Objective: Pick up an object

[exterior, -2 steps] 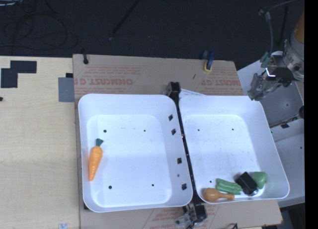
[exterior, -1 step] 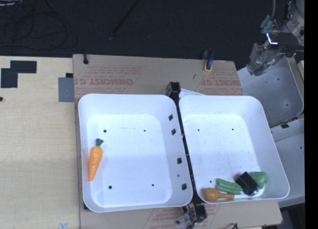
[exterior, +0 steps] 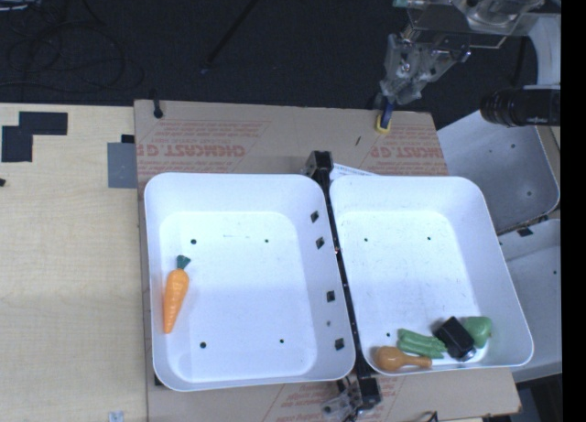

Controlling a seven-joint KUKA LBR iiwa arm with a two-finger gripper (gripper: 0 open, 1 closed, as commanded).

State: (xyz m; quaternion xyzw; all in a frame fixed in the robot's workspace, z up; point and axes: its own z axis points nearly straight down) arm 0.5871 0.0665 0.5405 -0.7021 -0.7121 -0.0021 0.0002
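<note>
An orange toy carrot (exterior: pixel 175 292) with a green top lies by the left wall of the left bin (exterior: pixel 229 193). In the front right corner of the right bin (exterior: pixel 412 193) several items are bunched together: a green bean pod (exterior: pixel 420 342), a black block (exterior: pixel 455 337), a green piece (exterior: pixel 478 327) and a tan pear-shaped item (exterior: pixel 400 359). My gripper (exterior: pixel 403 89) hangs high beyond the far edge of the right bin, over the cardboard, well away from all of these. Nothing is visibly in it.
Both bins sit on a cardboard sheet (exterior: pixel 275 136) on the bench. A small yellow and blue clip (exterior: pixel 385 121) sits at the sheet's far edge just below the gripper. A black divider clamp (exterior: pixel 320 164) joins the bins.
</note>
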